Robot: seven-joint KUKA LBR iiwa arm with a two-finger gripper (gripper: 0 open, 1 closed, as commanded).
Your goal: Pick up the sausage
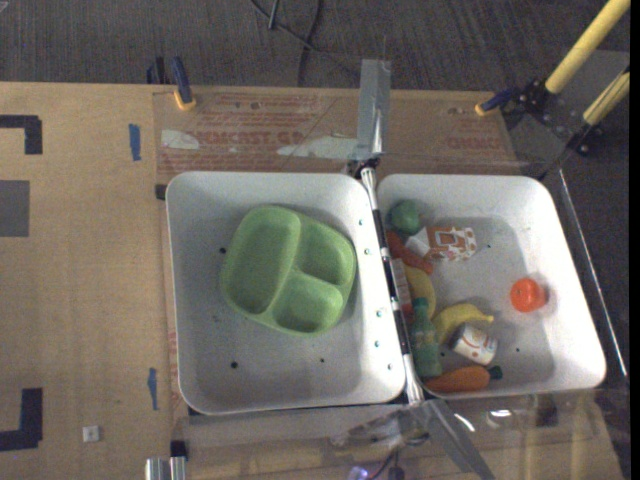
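Note:
The sausage (409, 251), a short reddish-brown link, lies slantwise in the right bin (560, 268) close to its left wall. Its upper end sits just under a round green fruit (405, 215). Its lower end touches a small white and orange carton (451, 242) on the right and a yellow piece (419, 286) below.
The right bin also holds a banana (463, 315), a small can (474, 343), a green bottle (425, 340), a carrot (461, 379) and an orange-red round item (527, 294). A green divided plate (290, 268) rests in the left bin (200, 348). Yellow clamps (590, 38) stand at the back right.

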